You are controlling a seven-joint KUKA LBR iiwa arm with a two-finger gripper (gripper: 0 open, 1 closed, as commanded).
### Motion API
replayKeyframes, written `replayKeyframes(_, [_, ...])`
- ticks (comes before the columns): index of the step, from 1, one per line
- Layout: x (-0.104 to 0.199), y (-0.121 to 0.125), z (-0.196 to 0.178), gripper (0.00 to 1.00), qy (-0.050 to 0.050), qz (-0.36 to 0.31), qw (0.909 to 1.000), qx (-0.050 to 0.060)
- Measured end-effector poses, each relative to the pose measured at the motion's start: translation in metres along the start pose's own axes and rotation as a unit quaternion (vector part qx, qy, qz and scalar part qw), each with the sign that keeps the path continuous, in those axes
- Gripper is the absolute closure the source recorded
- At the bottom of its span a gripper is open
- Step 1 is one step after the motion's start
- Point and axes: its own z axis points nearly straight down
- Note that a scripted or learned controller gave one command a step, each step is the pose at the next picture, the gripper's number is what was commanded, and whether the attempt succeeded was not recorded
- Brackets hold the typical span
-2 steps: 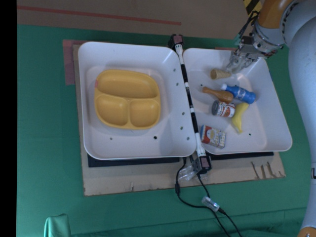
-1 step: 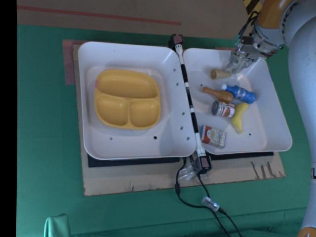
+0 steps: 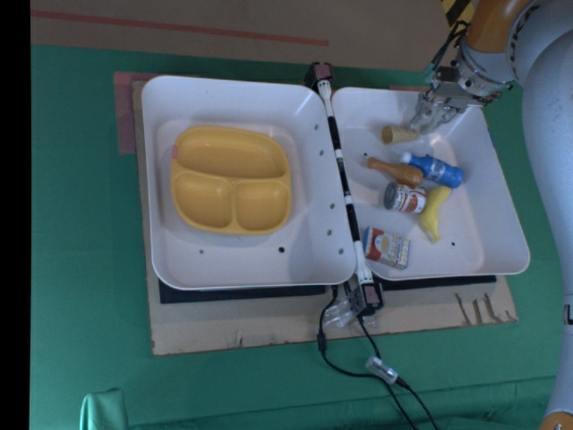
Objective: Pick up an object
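While gripper [image 3: 430, 119] hovers at bin's 12 o'clock | step: reach | jaw state: cannot tell | next: descend onto tan cone [image 3: 398, 133]

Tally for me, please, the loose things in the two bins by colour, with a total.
Yellow: 2, the divided tray and the banana
Tan/brown: 2, the cone and the drumstick
Blue: 1, the bottle
Red-labelled: 2, the can and the carton
Total: 7

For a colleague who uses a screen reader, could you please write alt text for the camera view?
The arm's tool is low over the back of the right bin, beside a tan cone-shaped item. Nearby lie a blue bottle, a can, a banana and a small carton. The left bin holds a yellow divided tray.
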Motion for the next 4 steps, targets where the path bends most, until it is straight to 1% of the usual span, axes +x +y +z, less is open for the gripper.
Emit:
replayKeyframes(1, [0.012, 0.002, -0.030, 1.00, 0.001, -0.002, 0.9999, -0.010])
replayKeyframes(2, [0.016, 0.002, -0.008, 1.00, 0.000, -0.001, 1.0000, -0.003])
replayKeyframes(3, [0.018, 0.001, -0.005, 1.00, -0.002, 0.000, 1.0000, -0.002])
replayKeyframes(4, [0.005, 0.002, -0.104, 1.00, 0.004, -0.003, 0.9999, -0.013])
